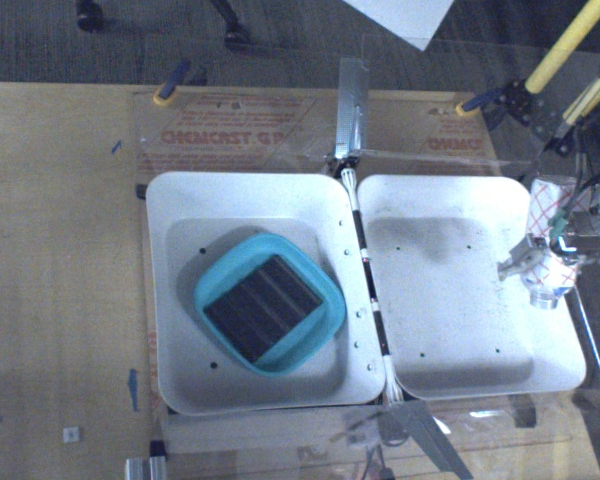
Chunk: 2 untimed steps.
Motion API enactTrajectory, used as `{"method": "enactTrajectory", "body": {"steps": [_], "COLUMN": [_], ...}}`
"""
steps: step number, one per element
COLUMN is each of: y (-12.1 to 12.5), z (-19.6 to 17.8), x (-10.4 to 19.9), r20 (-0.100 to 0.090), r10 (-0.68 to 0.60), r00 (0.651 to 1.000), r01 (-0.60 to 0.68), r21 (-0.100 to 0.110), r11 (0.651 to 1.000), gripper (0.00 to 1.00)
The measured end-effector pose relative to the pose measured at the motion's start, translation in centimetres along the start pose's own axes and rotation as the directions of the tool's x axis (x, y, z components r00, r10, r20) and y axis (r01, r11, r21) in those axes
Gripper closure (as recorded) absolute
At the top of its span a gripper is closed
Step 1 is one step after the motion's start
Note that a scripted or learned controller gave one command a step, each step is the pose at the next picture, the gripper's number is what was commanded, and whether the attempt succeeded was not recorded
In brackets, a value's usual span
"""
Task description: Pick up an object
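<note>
Fingers (542,268) over right bin (450,358) edge, state unclear; blue dish (320,278) in left bin (170,208)

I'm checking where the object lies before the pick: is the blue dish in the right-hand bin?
No. The blue dish, with a dark ribbed block inside it, sits in the left bin, while the gripper is at the right bin's far edge.

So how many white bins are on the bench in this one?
2. The left bin holds a blue tub with a dark block inside it. The right bin sits beside it, with the gripper over its right edge.
</note>
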<state>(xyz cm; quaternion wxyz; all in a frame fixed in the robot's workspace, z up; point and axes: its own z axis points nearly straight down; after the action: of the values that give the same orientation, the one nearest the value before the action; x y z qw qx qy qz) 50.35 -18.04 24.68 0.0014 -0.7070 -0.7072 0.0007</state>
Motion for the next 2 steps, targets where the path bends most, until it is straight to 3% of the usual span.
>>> {"method": "enactTrajectory", "body": {"steps": [1, 2], "y": [7.1, 8.3], "z": [-1.0, -3.0], "x": [7.8, 3.6], "r20": [0.001, 0.002], "r10": [0.139, 0.134], "r00": [0.990, 0.991], "r01": [-0.139, -0.134], "r21": [-0.004, -0.004], "r11": [0.990, 0.991], "gripper": [0.00, 0.00]}}
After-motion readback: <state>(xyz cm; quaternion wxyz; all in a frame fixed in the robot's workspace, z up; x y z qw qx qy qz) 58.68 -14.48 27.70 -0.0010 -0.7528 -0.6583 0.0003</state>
